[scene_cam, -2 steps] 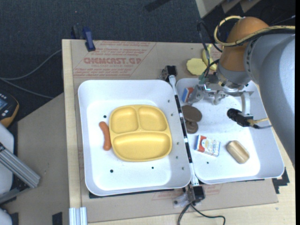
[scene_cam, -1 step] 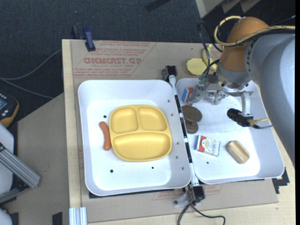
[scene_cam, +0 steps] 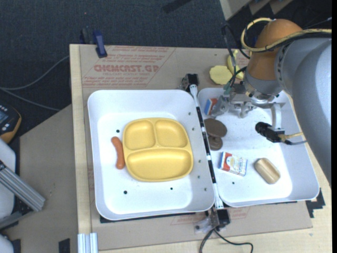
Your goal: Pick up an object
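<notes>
The yellow tray (scene_cam: 157, 156) fills the left bin's (scene_cam: 100, 141) middle. In the right bin (scene_cam: 300, 186), open floor lies between the carton (scene_cam: 233, 164), bread roll (scene_cam: 267, 171) and brown discs (scene_cam: 214, 132).

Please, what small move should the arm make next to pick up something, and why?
Probably a short descent onto the brown discs. The end effector hovers at the back of the right bin, and those discs lie closest to it, by the bin's left wall. The small carton and the bread roll lie farther forward. Nothing shows in its grasp.
</notes>
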`<state>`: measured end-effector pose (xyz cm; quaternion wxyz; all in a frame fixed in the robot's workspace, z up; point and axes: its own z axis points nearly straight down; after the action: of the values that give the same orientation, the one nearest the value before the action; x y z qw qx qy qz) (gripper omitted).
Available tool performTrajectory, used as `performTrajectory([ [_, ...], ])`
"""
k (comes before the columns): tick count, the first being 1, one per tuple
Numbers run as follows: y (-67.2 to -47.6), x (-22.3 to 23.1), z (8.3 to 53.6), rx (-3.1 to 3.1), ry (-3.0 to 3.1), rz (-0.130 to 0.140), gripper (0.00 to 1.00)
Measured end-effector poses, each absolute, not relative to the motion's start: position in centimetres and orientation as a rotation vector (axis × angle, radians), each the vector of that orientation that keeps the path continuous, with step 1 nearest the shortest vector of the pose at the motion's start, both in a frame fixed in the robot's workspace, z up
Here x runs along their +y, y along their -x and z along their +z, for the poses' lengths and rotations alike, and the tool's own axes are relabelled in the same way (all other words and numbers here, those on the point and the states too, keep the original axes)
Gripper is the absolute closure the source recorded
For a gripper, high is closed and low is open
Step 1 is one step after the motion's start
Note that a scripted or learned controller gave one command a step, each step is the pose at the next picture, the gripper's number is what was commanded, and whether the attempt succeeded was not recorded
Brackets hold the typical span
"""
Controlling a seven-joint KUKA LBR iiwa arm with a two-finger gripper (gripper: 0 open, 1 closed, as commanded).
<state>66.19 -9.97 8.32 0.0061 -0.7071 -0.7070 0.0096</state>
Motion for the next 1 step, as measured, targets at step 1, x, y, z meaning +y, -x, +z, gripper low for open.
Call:
performTrajectory([
  [1,-66.19,-10.01,8.32,-2.213,2.212,0.029,0.00],
])
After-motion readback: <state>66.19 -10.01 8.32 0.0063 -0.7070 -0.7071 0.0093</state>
